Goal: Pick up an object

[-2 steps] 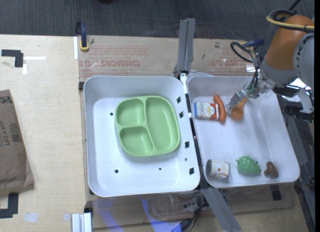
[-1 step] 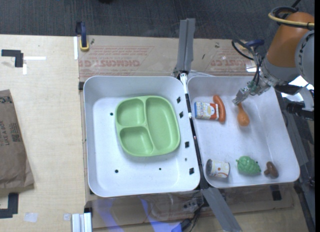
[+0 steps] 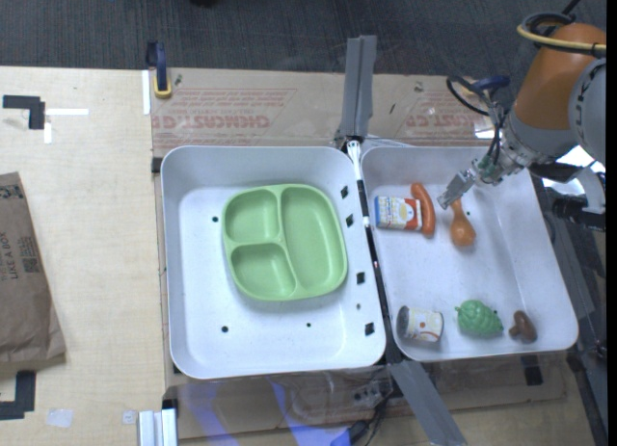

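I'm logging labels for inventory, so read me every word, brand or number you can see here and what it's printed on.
Cardboard sheet behind the bins: red print, upside down and too blurred to read.
Brown paper bag: dark print, too small to read.
White carton in the right bin: label blurred, unreadable.
Small can: markings unreadable.

The arm (image 3: 564,78) runs off the right edge, so its base and most of its length are cut away. The hand (image 3: 453,194) is small and blurred, and whether it grips anything cannot be told. The print on the small white carton (image 3: 395,211) and on the little cup (image 3: 421,324) is too small to read. The brown paper bag (image 3: 24,271) is cut by the left edge. The small brown thing (image 3: 522,327) in the right bin's (image 3: 540,232) corner is too tiny to identify.
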